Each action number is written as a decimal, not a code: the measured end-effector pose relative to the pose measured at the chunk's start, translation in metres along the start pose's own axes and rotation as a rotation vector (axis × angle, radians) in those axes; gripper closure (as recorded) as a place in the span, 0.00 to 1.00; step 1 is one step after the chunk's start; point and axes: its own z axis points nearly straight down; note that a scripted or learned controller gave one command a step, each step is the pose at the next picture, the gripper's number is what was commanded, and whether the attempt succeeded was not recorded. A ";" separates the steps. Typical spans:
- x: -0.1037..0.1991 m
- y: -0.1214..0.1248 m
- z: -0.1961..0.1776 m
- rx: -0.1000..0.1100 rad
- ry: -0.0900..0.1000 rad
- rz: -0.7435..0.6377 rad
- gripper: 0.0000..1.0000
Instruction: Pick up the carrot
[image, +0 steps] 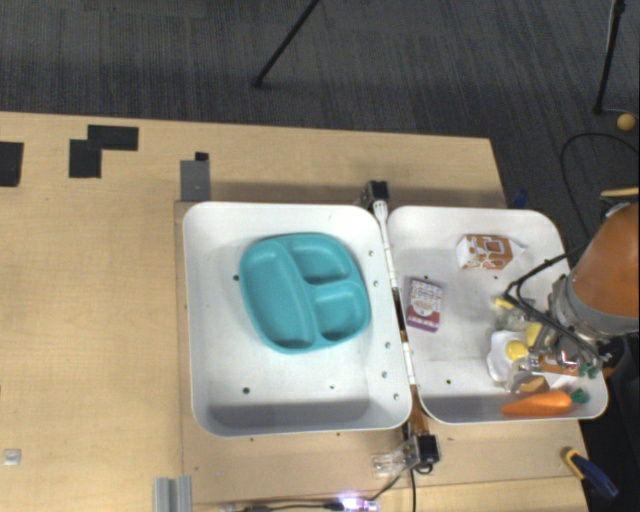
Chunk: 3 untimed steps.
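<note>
The orange carrot (537, 405) lies on its side in the near right corner of the right bin (450, 360), close to the front wall. My gripper (548, 368) hangs low over that corner, just behind and above the carrot, with the orange-banded wrist (610, 270) reaching in from the right. Cables and metal parts clutter the gripper's tip. Nothing shows the carrot lifted; it rests on the bin floor.
A white and yellow item (507, 355) sits just left of the gripper. A purple and white carton (424, 304) and a brown and white packet (487, 252) lie further back in the right bin. The left bin (215, 380) holds a teal divided plate (303, 290).
</note>
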 end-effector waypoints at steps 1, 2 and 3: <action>0.018 0.041 -0.001 0.003 0.000 -0.026 0.00; 0.014 0.042 -0.013 0.002 -0.010 -0.024 1.00; 0.014 0.042 -0.013 0.002 -0.009 -0.023 0.00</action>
